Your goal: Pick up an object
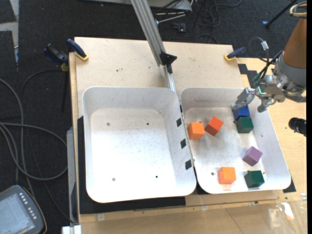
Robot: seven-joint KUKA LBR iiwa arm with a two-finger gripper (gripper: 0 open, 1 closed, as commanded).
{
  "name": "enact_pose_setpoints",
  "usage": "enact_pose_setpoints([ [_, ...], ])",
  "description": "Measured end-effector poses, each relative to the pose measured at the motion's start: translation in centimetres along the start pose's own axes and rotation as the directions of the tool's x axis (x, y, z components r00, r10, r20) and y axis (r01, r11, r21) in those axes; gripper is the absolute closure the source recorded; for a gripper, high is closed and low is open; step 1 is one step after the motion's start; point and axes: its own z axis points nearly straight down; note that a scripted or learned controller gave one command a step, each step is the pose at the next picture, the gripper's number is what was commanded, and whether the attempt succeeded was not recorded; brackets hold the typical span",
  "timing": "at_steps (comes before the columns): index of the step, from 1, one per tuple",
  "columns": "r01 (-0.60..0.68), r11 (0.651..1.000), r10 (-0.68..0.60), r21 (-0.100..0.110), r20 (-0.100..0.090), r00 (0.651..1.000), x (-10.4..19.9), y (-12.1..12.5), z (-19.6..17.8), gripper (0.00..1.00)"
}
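Two white bins point(131, 189) on bench point(126, 62)

fixed overhead camera, slanted down on both bins point(87, 111) (mid-distance)

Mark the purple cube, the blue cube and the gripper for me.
purple cube point(252, 155), camera view, centre of its top face.
blue cube point(242, 112), camera view, on its visible top face beside the green cube.
gripper point(252, 103), camera view, midway between its fingertips, above the right bin.
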Motion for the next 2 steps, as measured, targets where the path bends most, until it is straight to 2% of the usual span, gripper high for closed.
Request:
enact_pose_setpoints([
  [1, -0.001, 1.0, 0.001, -0.004, 0.001, 1.0, 0.0, 0.1, -0.2, 0.0],
  [2, -0.003, 1.0, 0.003, 0.0, 0.001, 1.0, -0.3, -0.5, 4.3, 0.0],
])
